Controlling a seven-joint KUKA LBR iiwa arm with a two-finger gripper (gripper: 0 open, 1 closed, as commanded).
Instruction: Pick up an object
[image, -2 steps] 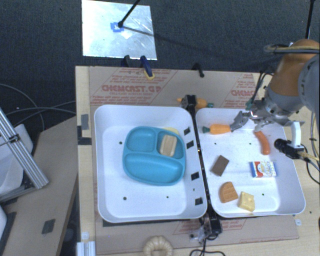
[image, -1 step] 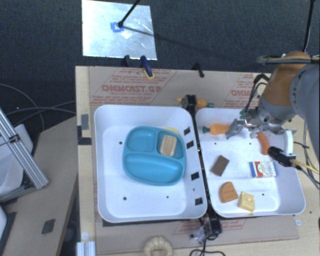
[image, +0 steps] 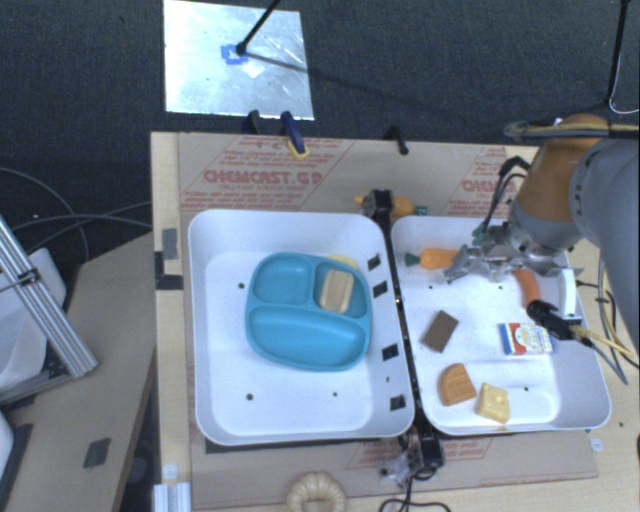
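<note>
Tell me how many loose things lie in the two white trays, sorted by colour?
Blue: 1, divided plate
Tan: 3, bread-like piece, biscuit, pale cracker
Orange: 2, carrot-like piece, orange stick
Brown: 1, brown block
White with red and blue: 1, small packet
Total: 8

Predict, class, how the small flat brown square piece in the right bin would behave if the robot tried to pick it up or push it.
The small flat brown square piece lies flat on the right white bin, so it probably won't roll or tip. Its low profile likely makes gripping from above awkward; a push would probably just slide it across the smooth floor. It looks light and stiff, though its material is unclear.
</note>
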